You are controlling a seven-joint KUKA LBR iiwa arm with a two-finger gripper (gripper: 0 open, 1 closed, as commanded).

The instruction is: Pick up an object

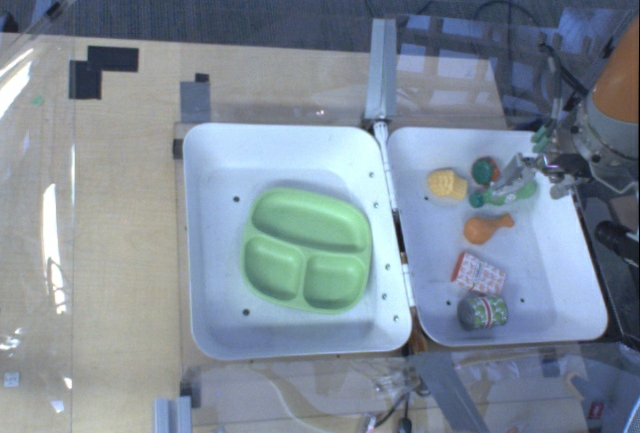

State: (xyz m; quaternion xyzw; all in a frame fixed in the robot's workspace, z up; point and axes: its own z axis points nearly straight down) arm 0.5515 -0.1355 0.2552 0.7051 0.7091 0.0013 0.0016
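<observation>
Gripper (520, 176) hovers by the right bin's far edge; its state I can't tell. Just beside it lie a round green-and-red toy (486, 169) and an orange plastic drumstick (485, 227): closing between them risks nudging both away.

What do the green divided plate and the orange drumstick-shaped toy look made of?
The green three-compartment plate looks like moulded plastic with a smooth matte finish: uniform colour, rounded ridges. The orange drumstick-shaped toy also seems plastic, slightly glossy, though it is too small to be sure.

Divided tray (306, 249) in left bin (210, 321); corn (447, 184), ball (486, 169), can (483, 311) in right bin (580, 321).
</observation>
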